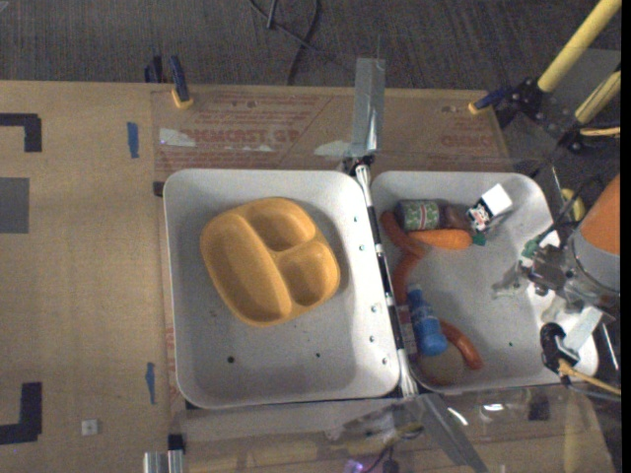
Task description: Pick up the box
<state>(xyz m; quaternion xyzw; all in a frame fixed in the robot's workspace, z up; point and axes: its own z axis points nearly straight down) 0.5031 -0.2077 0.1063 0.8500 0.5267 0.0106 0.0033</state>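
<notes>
The box (490, 207) is small and white with black and red print. It lies tilted near the far right corner of the right bin (513, 363), just right of a green can (422, 214) and an orange carrot (440, 238). My gripper (525, 272) hangs over the right side of that bin, below and to the right of the box and apart from it. Nothing shows between its tips. The grey arm with its orange band (603, 217) comes in from the right edge.
A curved reddish sausage (398, 252), a blue bottle (426, 321) and another orange-red piece (464, 346) lie along the right bin's left side. The left bin (197, 363) holds a yellow divided plate (270, 260). A metal divider (380, 284) separates the bins.
</notes>
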